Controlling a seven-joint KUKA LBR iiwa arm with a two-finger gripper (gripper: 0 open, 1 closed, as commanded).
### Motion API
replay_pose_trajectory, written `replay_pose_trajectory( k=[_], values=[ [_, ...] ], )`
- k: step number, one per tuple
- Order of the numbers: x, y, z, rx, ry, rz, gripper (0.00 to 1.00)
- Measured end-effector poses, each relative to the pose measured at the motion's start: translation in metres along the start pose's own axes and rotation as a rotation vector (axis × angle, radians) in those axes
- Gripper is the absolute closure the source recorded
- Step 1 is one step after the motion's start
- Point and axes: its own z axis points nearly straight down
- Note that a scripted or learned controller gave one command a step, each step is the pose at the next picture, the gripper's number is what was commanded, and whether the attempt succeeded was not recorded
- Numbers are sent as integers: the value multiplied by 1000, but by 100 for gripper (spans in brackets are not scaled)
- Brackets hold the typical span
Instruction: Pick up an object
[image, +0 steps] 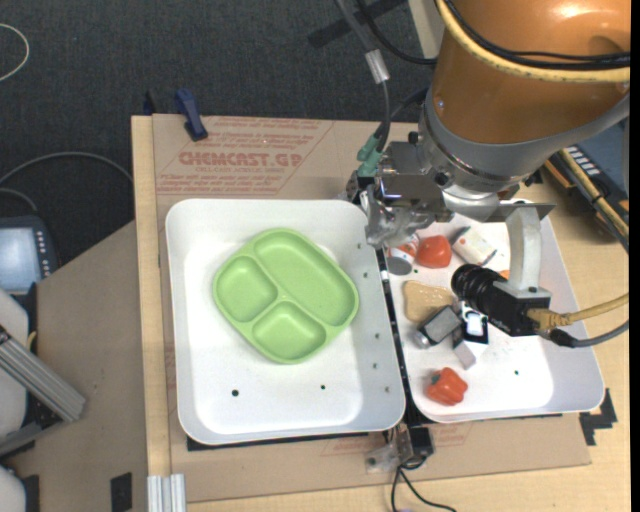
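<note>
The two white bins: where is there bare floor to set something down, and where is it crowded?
The left bin has bare floor all around the green divided plate, widest along its near edge. The right bin is crowded toward the divider and its far end; its barest patch is the near right corner, beyond the red piece.

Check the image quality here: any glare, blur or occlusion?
Camera view: sharp and evenly lit on the green plate; glare on the arm's orange band, which looms large and soft; the arm blocks the right bin's back part; soft shadows only.
</note>
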Motion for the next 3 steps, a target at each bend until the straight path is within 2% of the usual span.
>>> replay_pose_trajectory(
  k=[1, 2, 3],
  values=[
    [-43, -4, 125, 21, -5, 9, 100],
    [-64, 0, 26, -6, 1, 4, 100],
    [-62, -1, 21, 2, -1, 3, 100]
  ],
)
